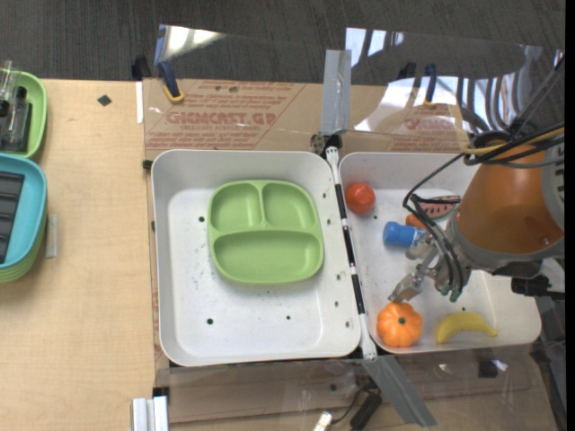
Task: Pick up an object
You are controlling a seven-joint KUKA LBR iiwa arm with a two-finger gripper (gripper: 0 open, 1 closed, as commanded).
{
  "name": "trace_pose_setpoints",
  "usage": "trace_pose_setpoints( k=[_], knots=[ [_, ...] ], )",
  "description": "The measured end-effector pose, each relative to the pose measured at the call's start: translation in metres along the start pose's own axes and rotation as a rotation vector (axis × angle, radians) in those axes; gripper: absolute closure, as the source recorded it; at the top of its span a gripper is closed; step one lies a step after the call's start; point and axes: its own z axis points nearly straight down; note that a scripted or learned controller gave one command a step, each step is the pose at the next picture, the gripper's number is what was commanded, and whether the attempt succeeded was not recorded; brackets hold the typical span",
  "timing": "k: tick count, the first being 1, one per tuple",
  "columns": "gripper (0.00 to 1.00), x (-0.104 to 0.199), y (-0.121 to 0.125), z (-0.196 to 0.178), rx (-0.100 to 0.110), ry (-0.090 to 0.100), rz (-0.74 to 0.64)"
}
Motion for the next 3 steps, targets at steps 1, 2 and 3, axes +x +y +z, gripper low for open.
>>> trace_pose_setpoints(
  k=[1, 2, 3],
  knots=[
    [0.00, 0.004, -0.002, 0.010, 0.011, 0.051, -0.239],
    [0.00, 0.007, -0.003, 0.005, 0.001, 0.029, -0.485],
    [0.00, 0.014, -0.008, 0.011, -0.006, 0.060, -0.860]
  ],
)
